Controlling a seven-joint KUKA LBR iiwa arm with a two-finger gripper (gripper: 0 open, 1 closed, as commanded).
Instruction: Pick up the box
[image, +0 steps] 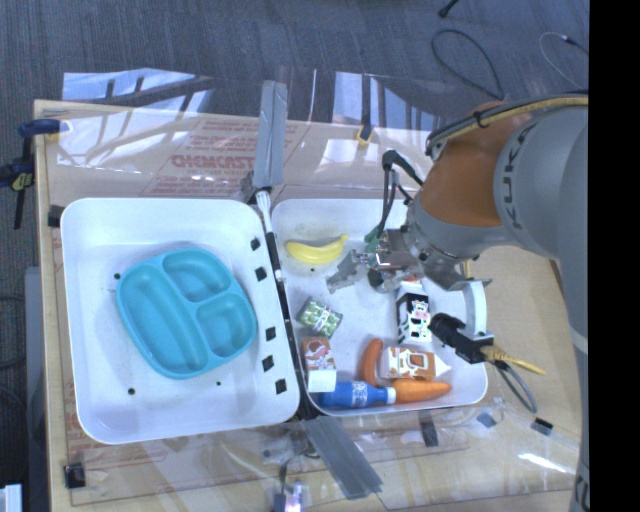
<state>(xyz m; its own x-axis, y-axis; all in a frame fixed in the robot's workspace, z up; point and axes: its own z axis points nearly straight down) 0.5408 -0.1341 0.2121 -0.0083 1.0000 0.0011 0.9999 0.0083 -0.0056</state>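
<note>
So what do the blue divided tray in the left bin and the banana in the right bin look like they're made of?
Blue tray: looks like moulded plastic, matte to satin, judging by its even colour and soft rounded compartment walls. Banana: probably a plastic toy, going by its smooth, uniform yellow with no blemishes, though the view cannot rule out real fruit.

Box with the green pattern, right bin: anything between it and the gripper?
Nothing visible. The gripper is just up and right of the green-patterned box, with bare bin floor between them. The banana lies farther back, off that line.
</note>
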